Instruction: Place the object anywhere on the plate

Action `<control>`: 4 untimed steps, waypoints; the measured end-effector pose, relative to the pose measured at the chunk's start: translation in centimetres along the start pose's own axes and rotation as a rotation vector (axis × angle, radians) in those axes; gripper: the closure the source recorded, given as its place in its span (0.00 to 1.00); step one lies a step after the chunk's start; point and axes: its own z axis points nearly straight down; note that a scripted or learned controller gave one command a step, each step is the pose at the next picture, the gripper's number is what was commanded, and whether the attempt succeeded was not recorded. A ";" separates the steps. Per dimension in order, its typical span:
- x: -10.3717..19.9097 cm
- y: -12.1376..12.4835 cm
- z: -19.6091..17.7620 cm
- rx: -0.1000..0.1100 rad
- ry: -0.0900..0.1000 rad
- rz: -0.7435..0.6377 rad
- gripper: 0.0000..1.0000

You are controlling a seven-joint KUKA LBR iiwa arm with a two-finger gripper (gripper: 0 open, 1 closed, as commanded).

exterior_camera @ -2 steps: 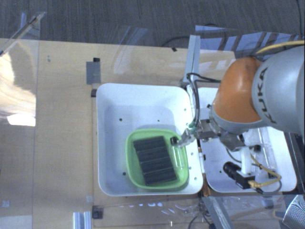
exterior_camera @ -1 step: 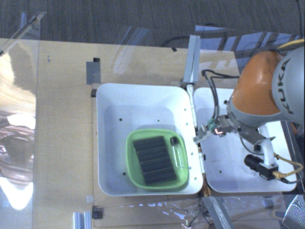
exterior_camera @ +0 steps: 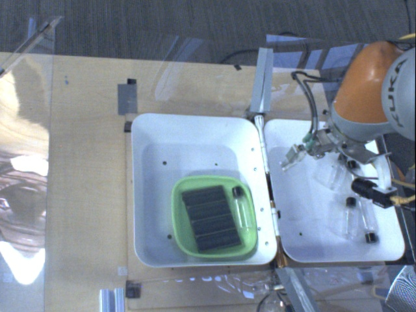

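Tool (exterior_camera: 304, 153) hangs over the right bin (exterior_camera: 305, 239); whether it is spread or pressed together cannot be told; nothing is seen pinched in it. Probable task item: clear black-capped tube (exterior_camera: 351, 208), lying flat near the tool, on the arm side. Expect it to be light, rigid, slippery and prone to rolling; grip across mid-body. Green plate (exterior_camera: 179, 203) lies well apart, beyond the divider, carrying a dark ribbed block (exterior_camera: 211, 220).

Plate (exterior_camera: 244, 229) in left bin (exterior_camera: 149, 174)

A pale wooden bench (exterior_camera: 78, 194) is carrying two shallow white plastic bins, left bin (exterior_camera: 146, 200) and right bin (exterior_camera: 292, 239), sitting side by side.
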 end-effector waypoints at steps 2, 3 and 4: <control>10.0 9.3 -11.8 -0.005 0.000 -0.099 0.00; 13.7 14.5 -14.7 -0.005 0.000 -0.234 0.00; 24.5 17.8 -14.6 -0.005 0.003 -0.223 0.00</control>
